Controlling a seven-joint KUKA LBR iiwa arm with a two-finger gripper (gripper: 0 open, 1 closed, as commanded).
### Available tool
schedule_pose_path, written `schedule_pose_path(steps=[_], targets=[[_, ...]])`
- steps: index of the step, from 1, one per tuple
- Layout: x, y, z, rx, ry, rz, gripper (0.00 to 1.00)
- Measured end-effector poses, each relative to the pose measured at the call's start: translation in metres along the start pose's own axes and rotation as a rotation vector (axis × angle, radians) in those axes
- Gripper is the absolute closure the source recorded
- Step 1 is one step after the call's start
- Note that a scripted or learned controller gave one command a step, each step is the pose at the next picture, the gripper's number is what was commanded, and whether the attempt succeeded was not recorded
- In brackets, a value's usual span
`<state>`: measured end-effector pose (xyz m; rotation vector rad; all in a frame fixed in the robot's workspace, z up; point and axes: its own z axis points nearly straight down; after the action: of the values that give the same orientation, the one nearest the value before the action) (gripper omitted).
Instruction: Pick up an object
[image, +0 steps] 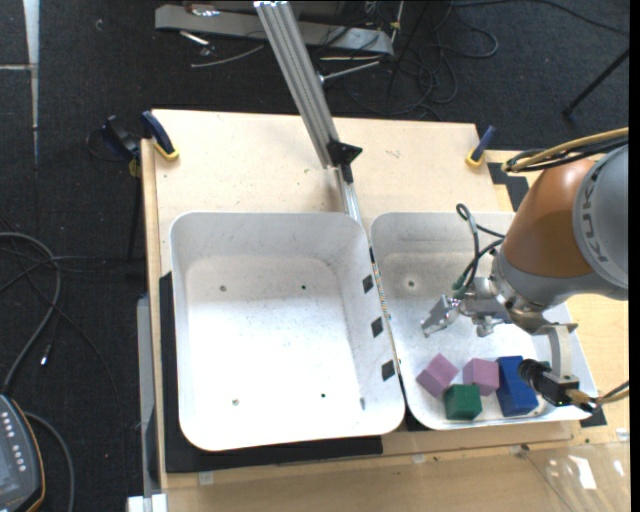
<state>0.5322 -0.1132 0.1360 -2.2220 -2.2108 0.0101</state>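
Note:
My gripper hangs over the middle of the right bin, open, with nothing between its fingers. Just below it, in the bin's front right corner, several blocks lie clustered together. They are a light purple block, a green block, a second purple block and a blue block. The gripper is above and slightly behind the blocks, apart from all of them.
The left bin sits beside the right one, their walls meeting at a ridge. A metal rail slants in from the back. Yellow and blue clamps hold the bench's rear corners. Cables trail from the wrist.

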Motion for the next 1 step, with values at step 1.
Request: schedule_pose_path(steps=[1], targets=[[-0.0915,0.0308,-0.0589,-0.016,-0.007,0.001,0.0]])
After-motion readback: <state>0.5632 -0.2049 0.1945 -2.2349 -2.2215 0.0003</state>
